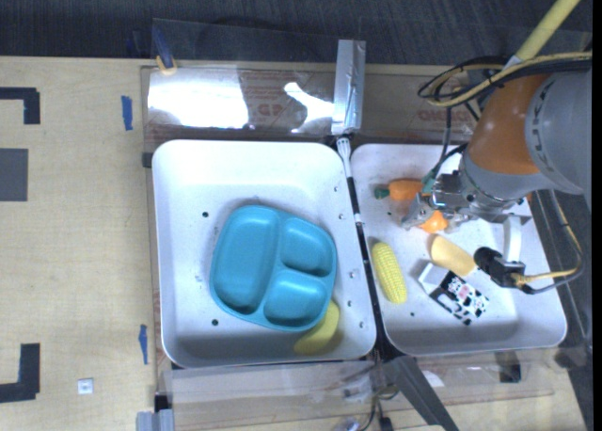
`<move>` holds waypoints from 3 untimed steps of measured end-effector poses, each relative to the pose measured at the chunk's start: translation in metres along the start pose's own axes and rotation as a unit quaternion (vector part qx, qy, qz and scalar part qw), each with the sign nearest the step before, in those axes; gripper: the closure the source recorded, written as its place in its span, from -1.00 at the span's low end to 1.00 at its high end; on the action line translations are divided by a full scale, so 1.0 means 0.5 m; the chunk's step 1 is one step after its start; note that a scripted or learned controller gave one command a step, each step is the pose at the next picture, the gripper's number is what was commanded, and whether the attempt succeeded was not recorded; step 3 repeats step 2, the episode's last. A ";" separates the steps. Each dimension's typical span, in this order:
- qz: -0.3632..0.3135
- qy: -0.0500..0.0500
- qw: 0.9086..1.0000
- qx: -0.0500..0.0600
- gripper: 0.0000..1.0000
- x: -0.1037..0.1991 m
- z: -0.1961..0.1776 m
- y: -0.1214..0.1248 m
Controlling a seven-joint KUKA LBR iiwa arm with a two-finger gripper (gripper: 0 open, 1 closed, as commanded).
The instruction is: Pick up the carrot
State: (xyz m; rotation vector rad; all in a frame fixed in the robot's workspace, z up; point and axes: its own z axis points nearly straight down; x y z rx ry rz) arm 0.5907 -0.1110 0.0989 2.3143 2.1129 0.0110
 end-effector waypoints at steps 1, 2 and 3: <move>0.016 0.001 1.000 0.001 1.00 0.091 -0.215 -0.045; 0.147 -0.001 0.989 0.006 1.00 0.227 -0.169 -0.002; 0.147 -0.001 0.989 0.006 1.00 0.227 -0.169 -0.002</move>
